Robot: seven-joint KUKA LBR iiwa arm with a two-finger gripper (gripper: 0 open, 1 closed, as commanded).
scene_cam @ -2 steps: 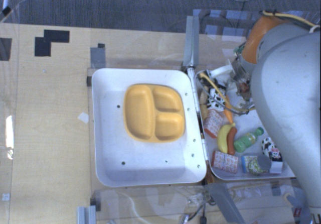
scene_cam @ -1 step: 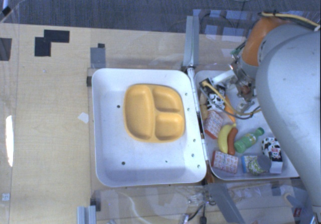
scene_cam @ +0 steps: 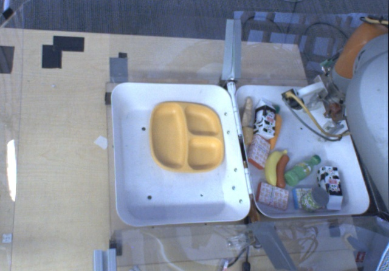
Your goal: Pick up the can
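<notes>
One can (scene_cam: 311,198), lying on its side at the front edge of the right bin (scene_cam: 358,160), wedged between a blue packet (scene_cam: 296,198) and a grey block (scene_cam: 333,202), just below a green bottle (scene_cam: 301,171) and a cow-print carton (scene_cam: 329,180). Claw (scene_cam: 333,109): at the bin's far right corner, well apart from the can; whether it is spread or closed cannot be told. Advice: descend squarely over the can, avoiding its neighbours.
</notes>
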